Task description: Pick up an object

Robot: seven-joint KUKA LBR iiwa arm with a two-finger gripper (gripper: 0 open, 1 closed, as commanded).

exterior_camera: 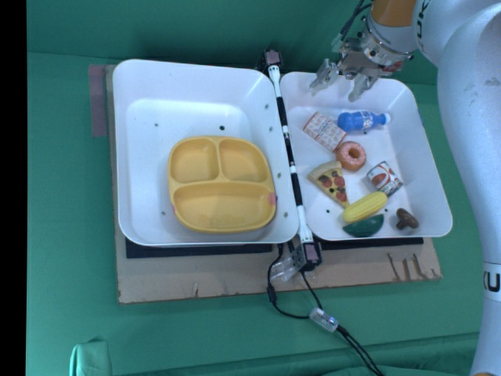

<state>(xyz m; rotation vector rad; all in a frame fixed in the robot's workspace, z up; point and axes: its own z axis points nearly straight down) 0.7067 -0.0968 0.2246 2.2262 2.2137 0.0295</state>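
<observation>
Two shallow white plastic bins sit side by side on the desk in the camera view, and the claw [345,82] hangs over the far rim of the right bin [433,210]. Its fingers are spread apart with nothing between them. Below it, toy foods lie scattered across that bin's floor: a small blue-and-white plastic bottle [362,121] on its side, nearest the claw; a flat checked cracker box [324,130] just beside it; a pink-iced doughnut [351,156]; a pizza slice [331,183]; a red-labelled tin can [384,178]; a yellow corn cob [365,207] touching a green wedge [363,226]; and a brown mushroom [405,220] near the front corner. Any of these could serve as the object to pick; the bottle looks the likeliest, since the claw is poised almost above it. The left bin [141,92] holds a yellow three-compartment plastic tray [221,185], probably a drop-off place. The spread fingers suggest a descent is being lined up, not a lift.
</observation>
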